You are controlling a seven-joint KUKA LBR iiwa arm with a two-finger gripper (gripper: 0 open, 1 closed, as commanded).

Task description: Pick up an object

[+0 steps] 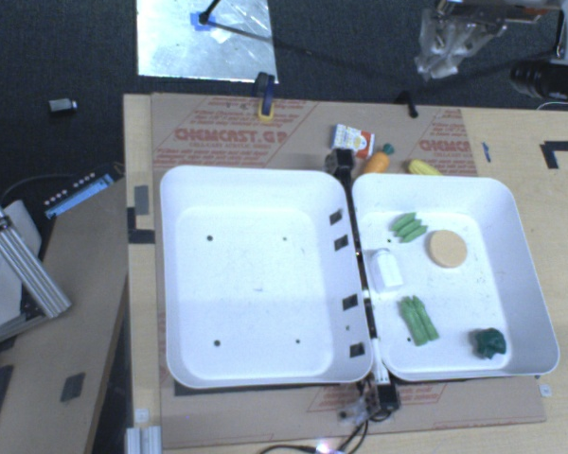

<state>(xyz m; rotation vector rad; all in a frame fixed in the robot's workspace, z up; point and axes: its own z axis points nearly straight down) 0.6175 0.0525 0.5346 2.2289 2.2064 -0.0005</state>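
Camera view: gripper (442, 57) high off right bin (523, 244), finger state unclear; small cookie (447, 249), beans (417, 319) — descent may miss.

— On the bench behind the bins? 
— Small carton (350, 139), orange carrot-like piece (377, 162), yellow banana-like piece (422, 167), all lying on the brown printed cardboard (232, 132) just past the right bin's far rim. 
— Farther back? 
— Yellow-and-blue clamp (264, 97) at the cardboard's far edge; shiny metal sheet (206, 26) on the dark floor beyond, with a blue mark. 
— And left? 
— Aluminium frame rails (14, 253) leaning at the edge, a small grey block (62, 106) on the floor.
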